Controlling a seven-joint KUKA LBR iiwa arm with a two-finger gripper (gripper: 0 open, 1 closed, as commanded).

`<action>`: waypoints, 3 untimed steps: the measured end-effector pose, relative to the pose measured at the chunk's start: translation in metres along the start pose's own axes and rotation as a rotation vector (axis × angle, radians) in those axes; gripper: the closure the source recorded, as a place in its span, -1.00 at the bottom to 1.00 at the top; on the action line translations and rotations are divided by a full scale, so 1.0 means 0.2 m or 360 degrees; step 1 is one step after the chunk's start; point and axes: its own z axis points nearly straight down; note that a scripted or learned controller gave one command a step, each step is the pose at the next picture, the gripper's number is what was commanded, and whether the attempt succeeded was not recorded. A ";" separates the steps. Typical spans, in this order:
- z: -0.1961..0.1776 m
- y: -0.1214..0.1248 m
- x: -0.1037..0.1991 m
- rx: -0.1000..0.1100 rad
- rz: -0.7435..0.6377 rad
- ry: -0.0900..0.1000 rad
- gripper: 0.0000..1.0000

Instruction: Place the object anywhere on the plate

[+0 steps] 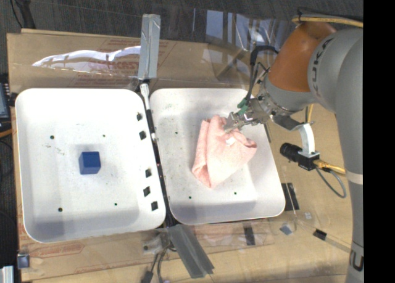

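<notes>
While the gripper (237,119) touches the pink cloth (219,150) in the right bin (268,198), its grip cannot be told; placement remains undone.

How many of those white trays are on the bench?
2. The left bin holds a small blue cube; the right bin holds a crumpled pink cloth, with the gripper at the cloth's top edge.
</notes>
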 end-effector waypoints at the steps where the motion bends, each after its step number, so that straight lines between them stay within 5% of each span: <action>1: -0.23 0.00 0.00 0.0001 -0.0008 0.0001 1.00; 3: -0.19 -0.05 0.52 0.0003 -0.1302 0.0003 1.00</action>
